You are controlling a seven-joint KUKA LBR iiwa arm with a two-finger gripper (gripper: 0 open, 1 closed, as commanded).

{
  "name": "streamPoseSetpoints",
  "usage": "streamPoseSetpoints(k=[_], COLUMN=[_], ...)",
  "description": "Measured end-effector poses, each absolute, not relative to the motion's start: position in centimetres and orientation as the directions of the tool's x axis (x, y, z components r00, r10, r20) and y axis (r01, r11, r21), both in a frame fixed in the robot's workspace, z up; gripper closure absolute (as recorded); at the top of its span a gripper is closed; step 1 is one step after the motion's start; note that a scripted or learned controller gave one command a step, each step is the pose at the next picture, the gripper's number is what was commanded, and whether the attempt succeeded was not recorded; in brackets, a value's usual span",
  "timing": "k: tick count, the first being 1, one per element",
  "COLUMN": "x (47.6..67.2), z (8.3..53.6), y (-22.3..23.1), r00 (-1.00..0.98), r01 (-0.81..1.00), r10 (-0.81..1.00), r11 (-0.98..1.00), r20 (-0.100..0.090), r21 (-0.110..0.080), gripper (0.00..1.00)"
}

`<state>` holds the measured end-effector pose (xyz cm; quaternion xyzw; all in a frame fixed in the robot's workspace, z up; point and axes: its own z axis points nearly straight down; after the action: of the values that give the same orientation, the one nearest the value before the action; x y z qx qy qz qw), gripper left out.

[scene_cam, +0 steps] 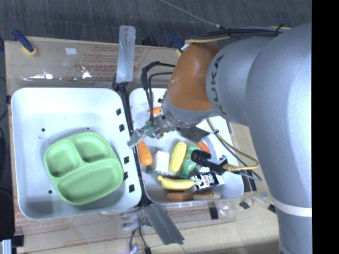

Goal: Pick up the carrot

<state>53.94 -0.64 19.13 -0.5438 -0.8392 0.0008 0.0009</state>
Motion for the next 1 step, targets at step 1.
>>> streamPoseSetpoints(k=[1], x=[51.14], z=[19.05], y=[-0.63], r00=[-0.277], r01=[0.961], r10=[0.961], r11=[0.277], r20=[0.002], r21=[-0.006], gripper=[0.00])
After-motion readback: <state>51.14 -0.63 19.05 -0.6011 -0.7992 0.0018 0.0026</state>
